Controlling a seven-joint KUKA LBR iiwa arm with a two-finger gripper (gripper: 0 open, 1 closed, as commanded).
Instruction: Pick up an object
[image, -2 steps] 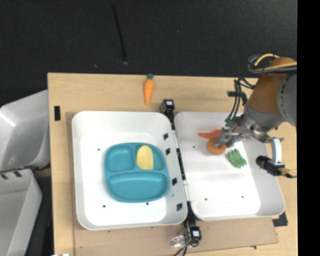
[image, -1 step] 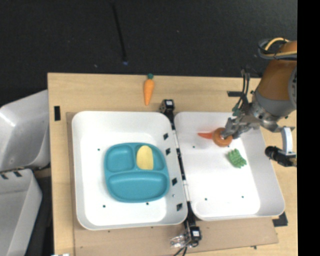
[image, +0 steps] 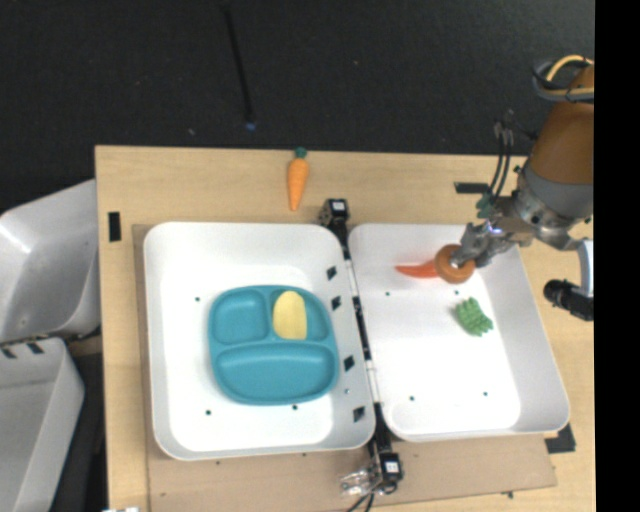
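Hand (image: 462, 262) hovers touching an orange-red piece (image: 418, 269) in right bin (image: 520, 400).

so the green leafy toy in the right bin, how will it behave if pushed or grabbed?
The green leafy toy looks small and lumpy, so probably light and likely to slide on the right bin's smooth white floor. Its irregular, flattish shape suggests it won't roll. The bumpy outline may give fingers uneven contact.

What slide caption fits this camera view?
Gripper over the red-orange item in the right bin; green piece nearby.
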